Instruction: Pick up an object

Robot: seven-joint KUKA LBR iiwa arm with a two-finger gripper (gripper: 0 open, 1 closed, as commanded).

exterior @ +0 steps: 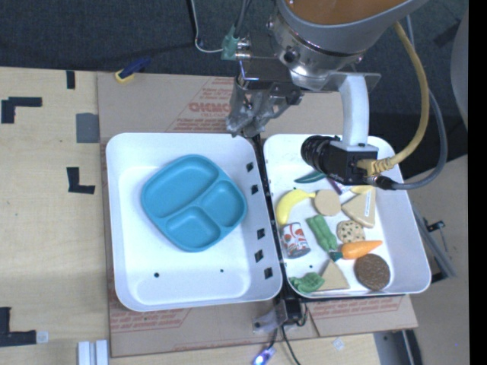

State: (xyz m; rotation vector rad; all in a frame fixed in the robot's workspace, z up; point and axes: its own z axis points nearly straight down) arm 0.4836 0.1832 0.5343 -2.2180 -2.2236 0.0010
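Grey claw (pixel 251 120) above the bins' far rims, nothing visibly held, opening impossible to judge. Approach step; next, down onto the banana (pixel 292 202).

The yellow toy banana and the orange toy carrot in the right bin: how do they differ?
The yellow toy banana is curved and lies nearer the bin divider; the orange toy carrot is straight, tapered, and lies further toward the outer wall. The banana sits higher in the view, the carrot lower beside the brown round piece. Both lie flat in the right white bin.
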